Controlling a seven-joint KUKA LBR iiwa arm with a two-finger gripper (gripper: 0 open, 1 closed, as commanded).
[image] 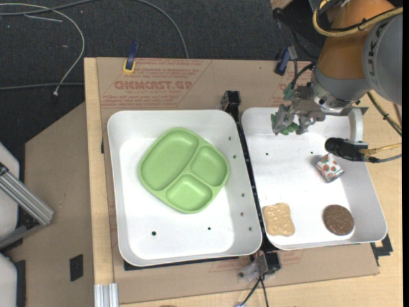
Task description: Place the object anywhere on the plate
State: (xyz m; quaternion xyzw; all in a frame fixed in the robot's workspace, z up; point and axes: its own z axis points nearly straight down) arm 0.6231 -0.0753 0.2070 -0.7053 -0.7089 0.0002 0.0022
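While your gripper (289, 121) hung over the far left corner of the right bin (291, 171), the green plate (185, 170) lay well to its left and nearer the camera, alone in the left bin (128, 190). That plate had three compartments and sat turned on a diagonal, its long axis running from far-left to near-right, one big section facing the far left and two smaller ones on the near-right side.

At the jaws you could make out something small and greenish, but whether it sat between the fingers or merely under them, I could not tell; nor could I tell how wide the jaws stood.

To the right of the gripper and toward the camera, three loose items lay in the right bin: a tan cracker (278, 219) closest below the jaws, a small red-and-white spotted block (328, 168), and a brown round cookie (337, 220) farthest off.

My judgement: any carry to the plate ran leftward across the divide between bins.
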